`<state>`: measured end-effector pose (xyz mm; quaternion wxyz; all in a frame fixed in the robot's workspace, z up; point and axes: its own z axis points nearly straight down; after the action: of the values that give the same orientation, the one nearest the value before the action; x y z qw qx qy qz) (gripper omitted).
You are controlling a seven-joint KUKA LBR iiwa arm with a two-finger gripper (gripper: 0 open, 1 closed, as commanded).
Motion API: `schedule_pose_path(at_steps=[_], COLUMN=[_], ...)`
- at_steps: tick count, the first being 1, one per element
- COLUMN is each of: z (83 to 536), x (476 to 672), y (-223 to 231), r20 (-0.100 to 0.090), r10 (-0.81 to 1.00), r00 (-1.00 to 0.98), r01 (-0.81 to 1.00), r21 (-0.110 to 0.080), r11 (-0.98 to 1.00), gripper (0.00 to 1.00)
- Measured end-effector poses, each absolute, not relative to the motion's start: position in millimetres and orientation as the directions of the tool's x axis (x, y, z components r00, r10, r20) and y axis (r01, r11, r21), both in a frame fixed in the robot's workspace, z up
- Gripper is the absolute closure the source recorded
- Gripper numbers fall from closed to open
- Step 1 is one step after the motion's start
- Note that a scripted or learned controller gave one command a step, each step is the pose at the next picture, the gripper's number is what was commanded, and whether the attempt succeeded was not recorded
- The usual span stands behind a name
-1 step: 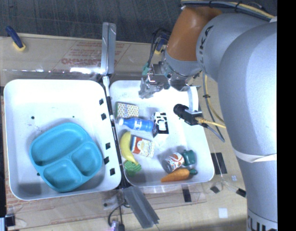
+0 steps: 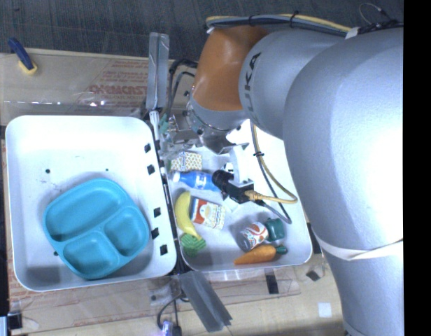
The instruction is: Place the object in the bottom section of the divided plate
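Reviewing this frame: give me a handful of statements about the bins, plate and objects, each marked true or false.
1. The blue divided plate lies in the left bin. True.
2. A banana already lies on the plate. False: it lies in the right bin, near the wall between the bins.
3. The carrot lies near the right bin's bottom edge. True.
4. The arm hangs over the left bin. False: it is over the right bin's upper part.
5. The plate's sections hold toy food. False: all three are bare.
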<state>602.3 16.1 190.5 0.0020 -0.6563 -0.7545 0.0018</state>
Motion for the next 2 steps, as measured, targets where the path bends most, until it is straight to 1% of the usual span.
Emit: schedule_pose_path(at_steps=[1, 2], z=[190.6, 324.2], x=[570.7, 567.6], y=[89.7, 33.8], r20=[-0.001, 0.0], r10=[1.0, 0.966], r00=[-0.006, -0.257], r01=[1.0, 0.966], r21=[-0.007, 0.0], r11=[0.006, 0.257], gripper=[1.0, 1.0])
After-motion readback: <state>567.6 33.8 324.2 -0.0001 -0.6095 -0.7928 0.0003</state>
